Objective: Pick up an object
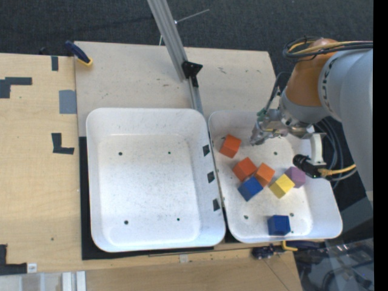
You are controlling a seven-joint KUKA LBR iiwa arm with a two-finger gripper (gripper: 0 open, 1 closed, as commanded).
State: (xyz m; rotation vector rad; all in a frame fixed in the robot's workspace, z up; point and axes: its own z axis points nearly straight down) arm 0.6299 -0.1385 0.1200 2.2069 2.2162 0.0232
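Arm (330, 80) bent over right bin (324, 220)

The worktop (139, 83) is a pale wooden board with small scuffs. To its left lies a second light wood panel (30, 162) with dark tape marks (58, 143) and a grey patch (67, 101). Behind both is dark carpet floor (91, 8). A slim metal pole (171, 38) rises slanted from the worktop. A blue and yellow clamp (79, 53) sits at the worktop's far left corner.

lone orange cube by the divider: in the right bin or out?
In. The orange cube sits on the right bin's floor near its left wall, apart from the other cubes.
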